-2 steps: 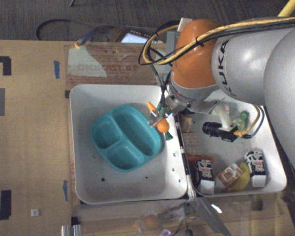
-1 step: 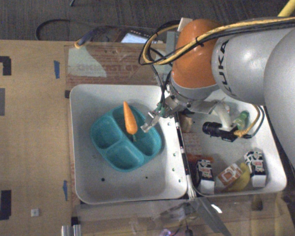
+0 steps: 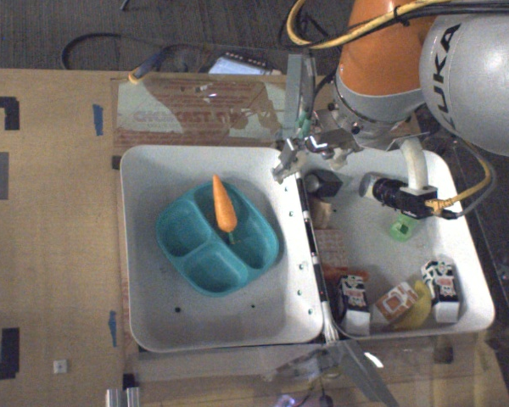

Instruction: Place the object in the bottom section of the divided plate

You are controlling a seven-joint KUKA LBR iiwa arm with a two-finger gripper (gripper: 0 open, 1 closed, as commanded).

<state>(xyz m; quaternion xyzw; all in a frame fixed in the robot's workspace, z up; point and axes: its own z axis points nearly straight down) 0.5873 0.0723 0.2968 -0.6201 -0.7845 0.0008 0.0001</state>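
A teal divided plate [image 3: 180,234] lies in the left white bin [image 3: 153,312]. An orange carrot [image 3: 224,203] rests on the plate's upper part, along the ridge between its upper-left and right sections, pointed tip toward the far side. My gripper [image 3: 295,154] hangs over the far end of the wall between the two bins, to the upper right of the plate and apart from the carrot. I see nothing held in it.
The right bin [image 3: 471,253] holds a small green piece [image 3: 400,228], a dark object [image 3: 323,183] close under the gripper, two cow-patterned boxes [image 3: 354,295] [image 3: 442,281], a banana [image 3: 419,310] and a brown-orange box [image 3: 395,302]. Cardboard [image 3: 51,227] surrounds the bins.
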